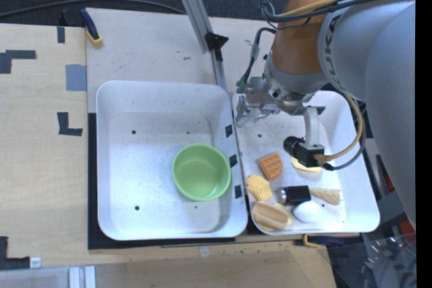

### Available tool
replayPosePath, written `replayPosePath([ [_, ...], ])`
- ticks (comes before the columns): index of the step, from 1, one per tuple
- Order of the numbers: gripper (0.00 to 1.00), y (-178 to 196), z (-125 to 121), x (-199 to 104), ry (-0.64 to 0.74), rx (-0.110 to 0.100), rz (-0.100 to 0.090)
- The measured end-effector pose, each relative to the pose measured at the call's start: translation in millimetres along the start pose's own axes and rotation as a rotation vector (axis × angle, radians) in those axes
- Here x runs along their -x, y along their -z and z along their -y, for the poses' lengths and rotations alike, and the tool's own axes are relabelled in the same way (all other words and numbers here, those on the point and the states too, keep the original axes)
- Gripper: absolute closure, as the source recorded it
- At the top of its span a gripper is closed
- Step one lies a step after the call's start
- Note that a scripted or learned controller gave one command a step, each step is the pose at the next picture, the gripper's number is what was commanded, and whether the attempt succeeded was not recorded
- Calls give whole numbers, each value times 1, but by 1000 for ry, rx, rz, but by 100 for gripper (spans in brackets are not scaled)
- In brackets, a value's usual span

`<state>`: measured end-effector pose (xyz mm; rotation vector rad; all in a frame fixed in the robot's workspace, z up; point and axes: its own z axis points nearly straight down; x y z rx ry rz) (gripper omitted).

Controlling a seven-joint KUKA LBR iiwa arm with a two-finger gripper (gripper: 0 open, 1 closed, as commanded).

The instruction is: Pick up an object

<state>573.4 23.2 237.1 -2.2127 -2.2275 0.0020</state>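
A green bowl (201, 172) sits upright in the left bin (121, 145), toward its near right corner. In the right bin (351, 212), a cluster gathers along the near edge: an orange waffle-like square (270, 165), a yellow lumpy piece (258, 187), a tan bun (271, 216) in the near left corner, a white egg-shaped thing (308, 212) beside it, a small black block (295, 195) and a pale wedge (327, 196).

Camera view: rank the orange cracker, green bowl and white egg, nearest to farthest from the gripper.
1. Orange cracker, in the right bin, just below the gripper.
2. Green bowl, in the left bin, down and to the left of the gripper.
3. White egg, at the right bin's near edge, farthest.
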Motion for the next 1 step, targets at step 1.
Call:
replayPosePath([
  [1,100,-14,-30,-50,0,0,0],
])
